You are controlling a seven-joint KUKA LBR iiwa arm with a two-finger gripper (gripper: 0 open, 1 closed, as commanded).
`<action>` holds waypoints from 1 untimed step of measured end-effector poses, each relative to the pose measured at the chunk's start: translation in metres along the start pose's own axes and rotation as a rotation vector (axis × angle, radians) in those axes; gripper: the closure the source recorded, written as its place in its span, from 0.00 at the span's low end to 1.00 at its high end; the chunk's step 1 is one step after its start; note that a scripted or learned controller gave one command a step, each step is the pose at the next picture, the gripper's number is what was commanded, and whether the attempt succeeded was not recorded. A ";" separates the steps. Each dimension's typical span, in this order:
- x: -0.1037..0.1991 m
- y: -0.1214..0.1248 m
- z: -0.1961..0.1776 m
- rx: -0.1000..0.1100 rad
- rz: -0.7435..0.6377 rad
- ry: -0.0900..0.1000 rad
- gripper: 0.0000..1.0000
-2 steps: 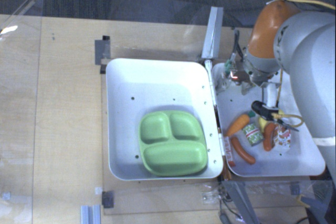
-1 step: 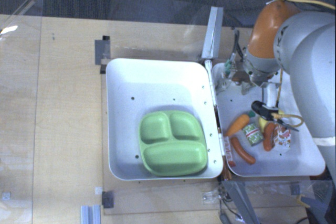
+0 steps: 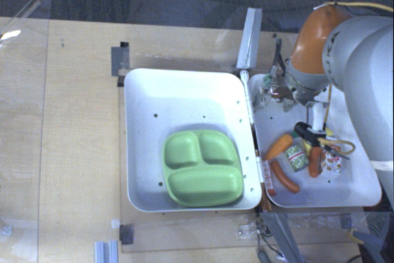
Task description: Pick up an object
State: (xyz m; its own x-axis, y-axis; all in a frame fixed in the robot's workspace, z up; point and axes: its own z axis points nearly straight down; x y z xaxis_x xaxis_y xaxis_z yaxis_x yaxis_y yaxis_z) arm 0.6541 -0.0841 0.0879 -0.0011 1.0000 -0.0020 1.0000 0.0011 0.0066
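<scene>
Hovering at the far left corner of the right bin [image 3: 348, 189], the gripper [image 3: 275, 93], open or closed I cannot tell, has the toy carrot [image 3: 280, 145] lying toward that bin's near side beside its left wall, long axis slanting away from that wall.

Count, both bins.
2 white bins: left [image 3: 154, 101], right [image 3: 345, 188].
Left bin: 1 green divided tray [image 3: 203, 167].
Right bin: 1 carrot [image 3: 280, 145]; 2 sausages, near [image 3: 285, 177] and right [image 3: 315, 162]; 1 green packet [image 3: 297, 157]; 1 white packet [image 3: 333, 164].
</scene>
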 end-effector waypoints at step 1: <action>0.000 0.000 0.000 0.000 0.001 0.000 0.00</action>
State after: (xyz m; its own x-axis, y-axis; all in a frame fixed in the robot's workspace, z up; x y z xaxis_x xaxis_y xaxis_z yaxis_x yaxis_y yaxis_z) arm 0.6540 -0.0841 0.0879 -0.0003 1.0000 -0.0016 1.0000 0.0003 0.0070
